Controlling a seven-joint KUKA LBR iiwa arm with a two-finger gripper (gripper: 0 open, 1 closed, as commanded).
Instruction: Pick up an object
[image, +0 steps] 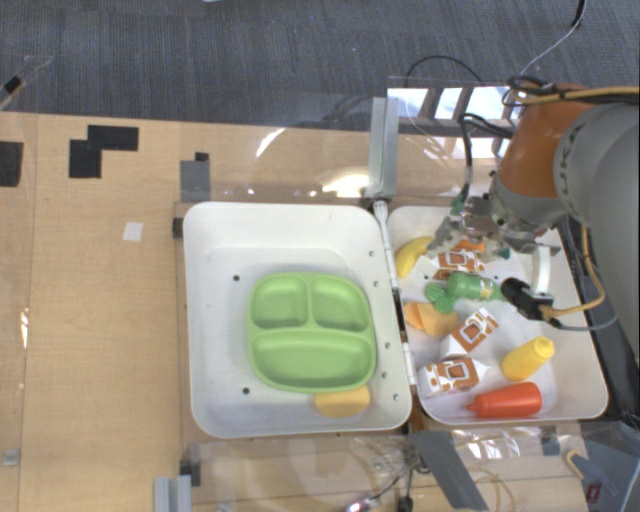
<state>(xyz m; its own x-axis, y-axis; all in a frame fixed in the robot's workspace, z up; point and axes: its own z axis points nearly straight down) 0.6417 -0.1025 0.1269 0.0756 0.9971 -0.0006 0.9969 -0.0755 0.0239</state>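
Note:
The grey arm with its orange band (535, 135) reaches in from the right over the far part of the right bin (585, 385). Its gripper (463, 232) hangs just above a small orange-and-white carton (458, 263), with a yellow banana (411, 254) to its left. A green bottle (462, 289) lies just in front of that carton. Nearer the front lie an orange wedge (424, 318), two more cartons (476, 329) (452, 374), a yellow squeeze bottle (527, 358) and a red bottle (506, 401). Nothing shows between the fingers.
The left bin (215, 250) holds a green divided plate (310, 332) with a yellow-orange piece (343, 402) at its near edge. A ridge (391, 290) separates the bins. Black cables (530, 300) trail over the right bin's right side.

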